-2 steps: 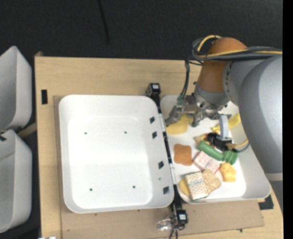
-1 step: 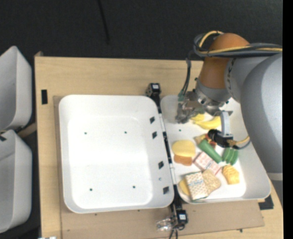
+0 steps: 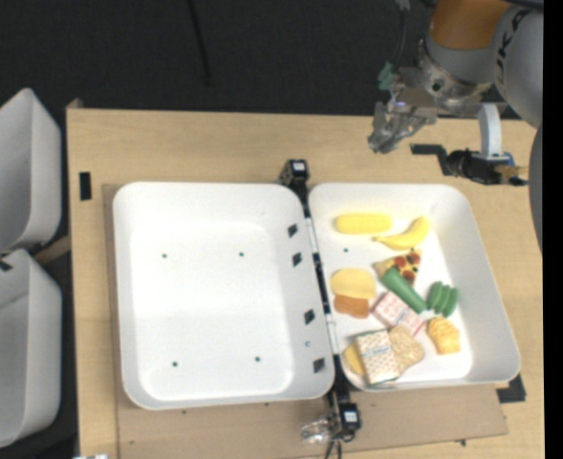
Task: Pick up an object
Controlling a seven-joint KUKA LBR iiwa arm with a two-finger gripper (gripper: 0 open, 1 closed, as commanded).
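I see a pale wooden bench (image 3: 214,146) against a dark, near-black room, with two white moulded shapes (image 3: 13,256) off its 9 o'clock edge. On it lie two shallow white bins side by side. The left bin (image 3: 205,290) shows bare floor with a few small dark dots. The right bin (image 3: 482,285) holds toy food: a yellow lemon-like piece (image 3: 362,223) at 12 o'clock, a banana (image 3: 405,234) just beside it, a bread-like piece (image 3: 354,292) at 9 o'clock, green pieces (image 3: 424,297) at centre, and cracker-like blocks (image 3: 386,352) at 6 o'clock. My gripper (image 3: 388,134) hangs above the bench beyond that bin's 12 o'clock rim, well apart from the food; I cannot tell how my fingers stand.
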